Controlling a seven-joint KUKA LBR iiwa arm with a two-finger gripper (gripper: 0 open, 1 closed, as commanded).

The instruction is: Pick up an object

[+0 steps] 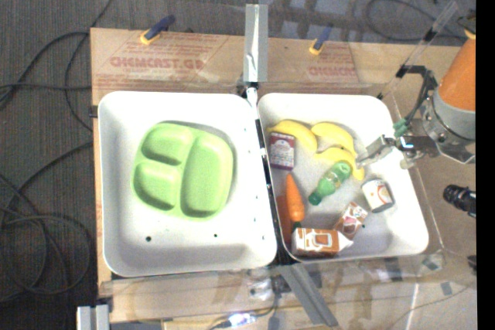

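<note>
Poised over the right bin's (402,243) far rim, gripper (387,149) with grip state impossible to tell; bananas (325,137) and green bottle (331,182) just leftward, carrot (291,201) beyond.

One fixed camera is mounted above the desk (155,58), angled downward at a slant. It frames both bins, left (112,120) and right (402,232), plus surrounding floor (62,4). The arm (456,100) enters from the right.
</note>
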